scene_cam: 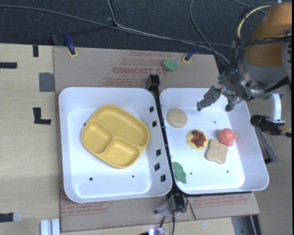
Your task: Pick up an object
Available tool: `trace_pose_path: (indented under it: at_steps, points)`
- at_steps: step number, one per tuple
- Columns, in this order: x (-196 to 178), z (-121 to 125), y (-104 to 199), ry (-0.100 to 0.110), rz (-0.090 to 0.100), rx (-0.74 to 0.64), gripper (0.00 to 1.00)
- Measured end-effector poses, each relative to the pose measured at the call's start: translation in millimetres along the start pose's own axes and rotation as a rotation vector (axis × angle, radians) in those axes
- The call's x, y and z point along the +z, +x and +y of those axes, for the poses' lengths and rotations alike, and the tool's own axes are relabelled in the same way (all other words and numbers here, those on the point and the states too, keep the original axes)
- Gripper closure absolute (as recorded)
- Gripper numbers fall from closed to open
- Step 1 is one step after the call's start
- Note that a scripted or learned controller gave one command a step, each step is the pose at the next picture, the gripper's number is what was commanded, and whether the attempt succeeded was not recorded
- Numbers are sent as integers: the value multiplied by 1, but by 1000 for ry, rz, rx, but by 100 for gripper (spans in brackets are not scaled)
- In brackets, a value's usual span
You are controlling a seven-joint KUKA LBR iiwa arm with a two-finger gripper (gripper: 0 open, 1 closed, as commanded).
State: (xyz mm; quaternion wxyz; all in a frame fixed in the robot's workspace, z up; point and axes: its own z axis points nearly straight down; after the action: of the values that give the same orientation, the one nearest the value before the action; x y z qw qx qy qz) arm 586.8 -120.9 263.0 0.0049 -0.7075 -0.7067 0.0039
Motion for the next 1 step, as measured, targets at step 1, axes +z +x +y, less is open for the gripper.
trace_pose_path:
  at_steps: [1]
  points:
    - [-6,2,0,-11,-1,-3,0]
